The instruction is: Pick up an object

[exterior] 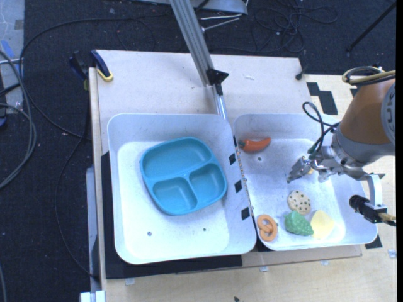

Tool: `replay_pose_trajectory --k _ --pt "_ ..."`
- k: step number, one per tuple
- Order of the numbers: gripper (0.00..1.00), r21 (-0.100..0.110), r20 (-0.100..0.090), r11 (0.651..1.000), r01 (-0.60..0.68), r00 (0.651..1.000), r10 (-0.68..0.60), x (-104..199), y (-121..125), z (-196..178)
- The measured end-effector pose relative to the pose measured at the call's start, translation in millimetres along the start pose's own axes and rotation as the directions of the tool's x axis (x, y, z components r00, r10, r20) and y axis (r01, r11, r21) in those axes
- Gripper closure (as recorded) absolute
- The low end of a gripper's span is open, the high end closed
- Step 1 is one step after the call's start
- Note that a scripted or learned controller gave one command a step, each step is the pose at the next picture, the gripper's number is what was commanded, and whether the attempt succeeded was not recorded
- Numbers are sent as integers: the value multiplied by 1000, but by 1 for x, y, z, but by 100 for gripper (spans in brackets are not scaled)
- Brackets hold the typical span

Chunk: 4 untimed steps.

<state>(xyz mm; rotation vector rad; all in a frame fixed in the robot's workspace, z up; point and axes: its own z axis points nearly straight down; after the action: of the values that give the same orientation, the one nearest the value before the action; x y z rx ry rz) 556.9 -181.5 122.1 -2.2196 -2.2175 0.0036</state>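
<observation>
cookie lies just beside green toy, pretzel; fingers above, spread, holding nothing.

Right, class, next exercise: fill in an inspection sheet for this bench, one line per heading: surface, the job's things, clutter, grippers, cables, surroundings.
Surface: pale bench top bearing a left bin and a right bin, side by side.
Job's things: right bin holds an orange carrot-like toy near its far wall, and near its front a spotted cookie, pretzel, green lump and pale yellow piece.
Clutter: blue divided tray in the left bin.
Grippers: gripper over the right bin, above the cookie, nothing seen between its fingers.
Cables: black cable looping by the wrist; more on the floor.
Surroundings: dark floor, slanted metal pole.
</observation>
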Motion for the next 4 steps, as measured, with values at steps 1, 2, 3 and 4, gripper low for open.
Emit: replay_pose_trajectory --k 1,2,3,4 --pt "100 -6 2 1000 0 1000 0 -1 1 -14" --pt "100 -11 4 1000 4 1000 -4 3 12 -63" --pt "100 -11 4 1000 4 1000 -4 2 13 -111" --pt "100 -7 0 1000 8 1000 -8 57 31 -110"
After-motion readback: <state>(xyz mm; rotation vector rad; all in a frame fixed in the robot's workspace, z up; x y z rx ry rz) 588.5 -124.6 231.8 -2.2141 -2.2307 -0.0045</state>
